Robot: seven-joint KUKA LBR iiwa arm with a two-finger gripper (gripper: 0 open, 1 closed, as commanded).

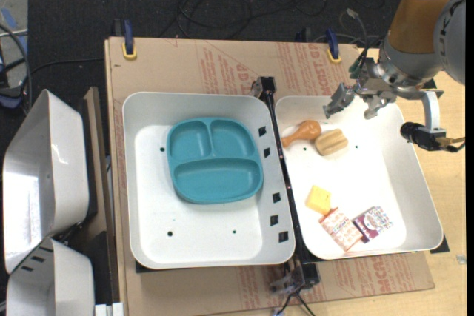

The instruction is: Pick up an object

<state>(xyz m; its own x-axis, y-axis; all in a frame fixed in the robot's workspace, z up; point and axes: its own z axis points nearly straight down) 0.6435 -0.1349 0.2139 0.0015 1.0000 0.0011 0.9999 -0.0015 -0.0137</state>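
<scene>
White right bin (415,181) carries a bread roll (331,141) at 11 o'clock. I see the tool (354,101) spread, empty, above it; I'd descend straddling the roll's short axis, avoiding the drumstick (302,132).

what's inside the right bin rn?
In the right bin: a tan drumstick-shaped toy, touching a bread-roll toy, a yellow wedge and two small printed packets. The gripper hovers over the far edge, covering some floor.
</scene>
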